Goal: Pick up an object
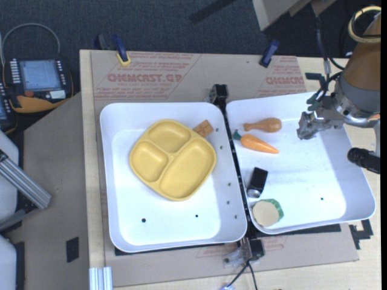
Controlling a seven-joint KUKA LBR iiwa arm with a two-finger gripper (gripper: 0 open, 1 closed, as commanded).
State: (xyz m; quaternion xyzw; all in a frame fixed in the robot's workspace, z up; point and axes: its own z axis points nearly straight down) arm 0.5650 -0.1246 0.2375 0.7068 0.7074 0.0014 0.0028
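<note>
The right bin holds an orange carrot, a tan drumstick, a small black block and a round cream disc with a green rim. My gripper hangs over the back right part of this bin, right of the drumstick and carrot and apart from both. Nothing shows between its fingers. The left bin carries a yellow divided plate, with a small brown piece at the plate's far right edge.
A black divider with clamps runs between the two bins. The bins rest on a cardboard sheet held by blue clips. A handheld pendant lies off the bench at far left.
</note>
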